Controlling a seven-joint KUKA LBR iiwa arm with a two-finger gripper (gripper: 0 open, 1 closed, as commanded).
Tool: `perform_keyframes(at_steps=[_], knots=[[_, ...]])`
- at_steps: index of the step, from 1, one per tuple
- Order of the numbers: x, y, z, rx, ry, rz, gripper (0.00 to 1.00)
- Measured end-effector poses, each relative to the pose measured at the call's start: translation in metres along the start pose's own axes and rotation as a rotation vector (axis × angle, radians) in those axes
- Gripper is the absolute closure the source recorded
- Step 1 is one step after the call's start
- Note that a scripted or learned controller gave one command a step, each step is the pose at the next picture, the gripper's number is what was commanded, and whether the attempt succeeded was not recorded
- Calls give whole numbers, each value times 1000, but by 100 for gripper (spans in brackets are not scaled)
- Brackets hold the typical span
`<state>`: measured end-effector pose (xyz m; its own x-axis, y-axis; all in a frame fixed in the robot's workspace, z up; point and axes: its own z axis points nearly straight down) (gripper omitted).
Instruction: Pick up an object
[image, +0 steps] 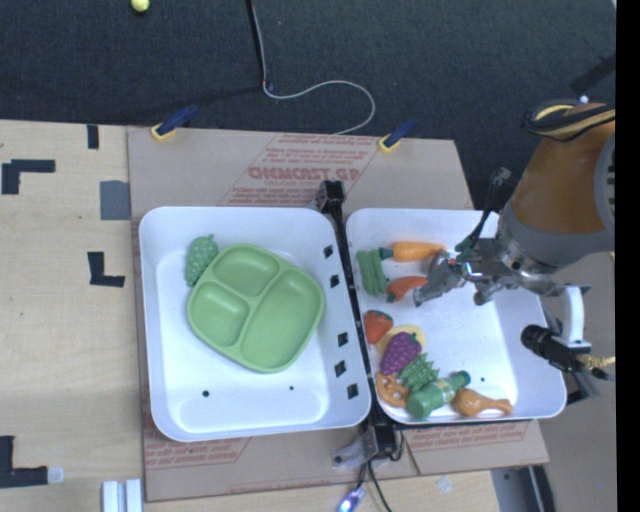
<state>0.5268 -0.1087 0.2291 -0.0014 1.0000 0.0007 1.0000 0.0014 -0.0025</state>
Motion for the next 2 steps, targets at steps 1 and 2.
perform_keyframes(at_steps=[1,2], knots=[[1,0,-10,0,0,-1,100],[96,-46,49,10,4,-8,100]])
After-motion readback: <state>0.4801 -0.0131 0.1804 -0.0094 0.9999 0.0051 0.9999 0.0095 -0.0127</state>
